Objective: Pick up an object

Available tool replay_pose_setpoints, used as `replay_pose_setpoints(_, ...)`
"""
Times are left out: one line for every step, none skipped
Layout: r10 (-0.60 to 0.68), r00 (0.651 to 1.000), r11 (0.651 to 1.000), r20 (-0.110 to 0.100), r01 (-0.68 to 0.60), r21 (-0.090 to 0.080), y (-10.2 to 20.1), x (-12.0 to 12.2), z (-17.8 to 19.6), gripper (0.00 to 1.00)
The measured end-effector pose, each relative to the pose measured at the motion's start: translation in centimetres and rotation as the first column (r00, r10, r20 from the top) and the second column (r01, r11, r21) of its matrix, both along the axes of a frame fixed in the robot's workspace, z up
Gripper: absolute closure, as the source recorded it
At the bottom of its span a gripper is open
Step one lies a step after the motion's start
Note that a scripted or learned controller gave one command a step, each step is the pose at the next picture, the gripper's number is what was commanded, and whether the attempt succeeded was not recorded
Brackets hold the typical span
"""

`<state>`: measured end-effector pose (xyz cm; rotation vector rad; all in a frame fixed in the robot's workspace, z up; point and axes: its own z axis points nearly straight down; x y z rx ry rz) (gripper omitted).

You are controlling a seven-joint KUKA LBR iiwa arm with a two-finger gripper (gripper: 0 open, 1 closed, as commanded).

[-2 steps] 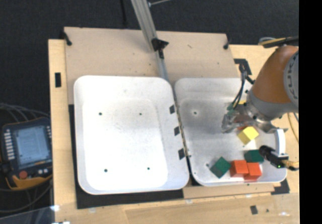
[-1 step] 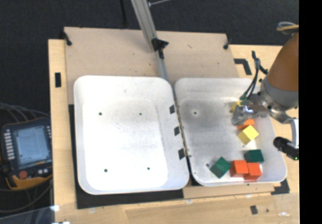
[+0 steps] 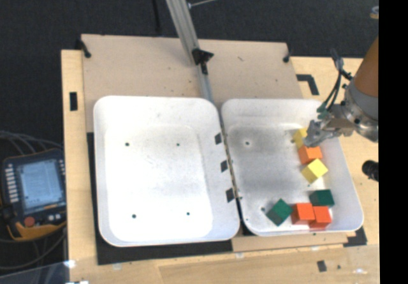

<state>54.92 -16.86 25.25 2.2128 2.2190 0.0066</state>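
Blocks crowd the right side of the right bin (image 3: 255, 168); the left bin (image 3: 159, 225) lies beside it
A yellow block (image 3: 315, 170), orange blocks (image 3: 312, 214) and green blocks (image 3: 278, 212) lie close together near the bin's right wall. Both white bins rest on the wooden table (image 3: 191, 66), dark floor around. The tool (image 3: 317, 131) is low over a small yellow block (image 3: 298, 136) and an orange block (image 3: 310, 154); how far it is open I cannot tell
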Motion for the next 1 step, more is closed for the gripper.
replay_pose_setpoints(0.006, 1.000, 1.000, -0.005, -0.006, 0.004, 5.46, 1.74, 0.76, 1.00)
